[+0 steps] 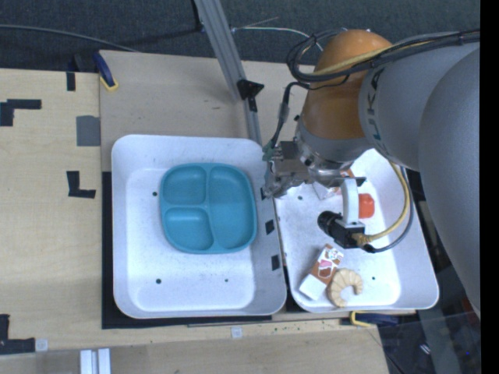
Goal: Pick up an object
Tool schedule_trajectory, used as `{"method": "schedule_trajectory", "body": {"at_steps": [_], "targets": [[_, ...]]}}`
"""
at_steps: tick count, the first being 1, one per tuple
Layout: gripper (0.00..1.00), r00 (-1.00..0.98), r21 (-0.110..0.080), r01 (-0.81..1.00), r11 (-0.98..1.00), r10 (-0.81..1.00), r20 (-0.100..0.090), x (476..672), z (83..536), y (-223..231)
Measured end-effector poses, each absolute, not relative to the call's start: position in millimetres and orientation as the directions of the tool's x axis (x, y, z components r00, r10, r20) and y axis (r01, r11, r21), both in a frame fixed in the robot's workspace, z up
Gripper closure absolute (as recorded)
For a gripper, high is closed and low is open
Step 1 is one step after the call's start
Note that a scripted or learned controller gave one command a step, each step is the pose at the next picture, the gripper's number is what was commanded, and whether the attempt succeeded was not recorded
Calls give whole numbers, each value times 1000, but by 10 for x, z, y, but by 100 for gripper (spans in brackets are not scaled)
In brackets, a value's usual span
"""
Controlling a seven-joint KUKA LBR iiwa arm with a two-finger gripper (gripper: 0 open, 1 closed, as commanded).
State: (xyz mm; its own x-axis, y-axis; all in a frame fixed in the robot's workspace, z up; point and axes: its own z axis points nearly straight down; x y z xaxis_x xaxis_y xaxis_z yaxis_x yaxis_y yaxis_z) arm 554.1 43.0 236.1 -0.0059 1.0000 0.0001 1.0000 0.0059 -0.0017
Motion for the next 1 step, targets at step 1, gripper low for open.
{"method": "schedule_trajectory", "body": {"at_steps": [1], "targets": [[100, -8, -1, 1000, 8, 1000, 2, 5621, 2419, 962]]}}
